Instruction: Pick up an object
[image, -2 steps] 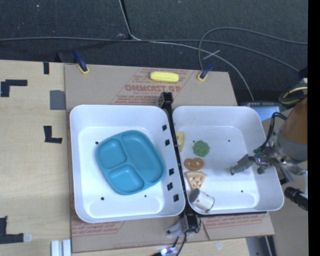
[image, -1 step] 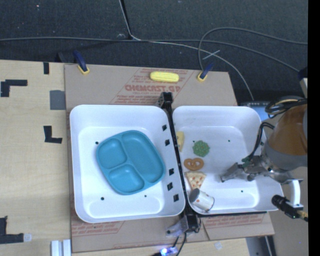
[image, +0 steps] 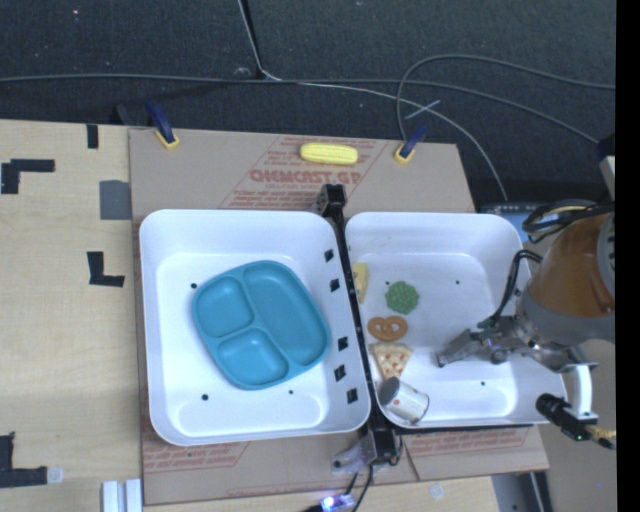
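The right bin (image: 440, 235) holds several small items along its left side: a pale yellow piece (image: 359, 279) by the divider, a green broccoli-like piece (image: 402, 296), a brown pretzel (image: 387, 327), an orange pizza-like wedge (image: 390, 358) and a white cup (image: 404, 401) lying on its side near the front left corner. My gripper (image: 447, 354) is low over the right bin's floor, right of the wedge and the pretzel and apart from them. Nothing shows in its grasp.
In the left bin (image: 160, 300) a blue divided plate (image: 260, 322) lies flat. A yellow corn-like toy (image: 328, 153) rests on the cardboard behind the bins. The arm's orange band (image: 572, 275) hangs over the right bin's right wall. Cables trail across the dark back.
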